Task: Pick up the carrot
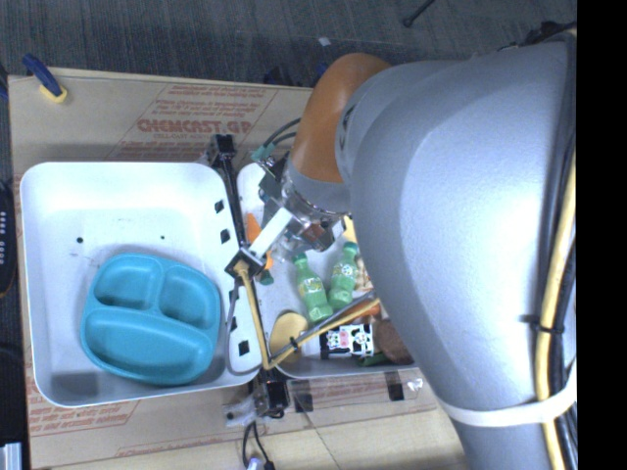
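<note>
On the cardboard-topped bench (186,116), the gripper (302,231) sits low in the right bin (255,179); I cannot tell whether it is spread or closed. The carrot (253,229) lies just beside it against the bin's left wall. Two green bottles (313,297) lie near. A blue tray (152,316) fills the left bin (39,194).

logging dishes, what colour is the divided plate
Turquoise blue; the plate shows clearly in the camera view.
</note>
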Controlling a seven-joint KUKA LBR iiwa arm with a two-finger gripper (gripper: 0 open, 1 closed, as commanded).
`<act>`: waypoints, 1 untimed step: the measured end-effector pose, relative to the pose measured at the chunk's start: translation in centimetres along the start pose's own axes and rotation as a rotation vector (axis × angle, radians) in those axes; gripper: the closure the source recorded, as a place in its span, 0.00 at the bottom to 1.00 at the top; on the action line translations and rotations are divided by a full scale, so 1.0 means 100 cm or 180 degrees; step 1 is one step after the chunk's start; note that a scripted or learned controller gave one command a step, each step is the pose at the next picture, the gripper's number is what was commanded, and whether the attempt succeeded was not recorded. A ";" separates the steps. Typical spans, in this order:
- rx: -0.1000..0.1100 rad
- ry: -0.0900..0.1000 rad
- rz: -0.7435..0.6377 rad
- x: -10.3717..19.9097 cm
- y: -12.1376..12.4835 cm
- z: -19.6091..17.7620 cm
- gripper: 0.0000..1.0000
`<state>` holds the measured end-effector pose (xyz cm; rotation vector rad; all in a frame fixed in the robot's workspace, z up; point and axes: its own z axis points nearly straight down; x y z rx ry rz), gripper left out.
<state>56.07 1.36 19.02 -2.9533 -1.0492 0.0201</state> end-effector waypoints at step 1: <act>-0.0015 0.0017 -0.0390 0.006 -0.047 -0.049 1.00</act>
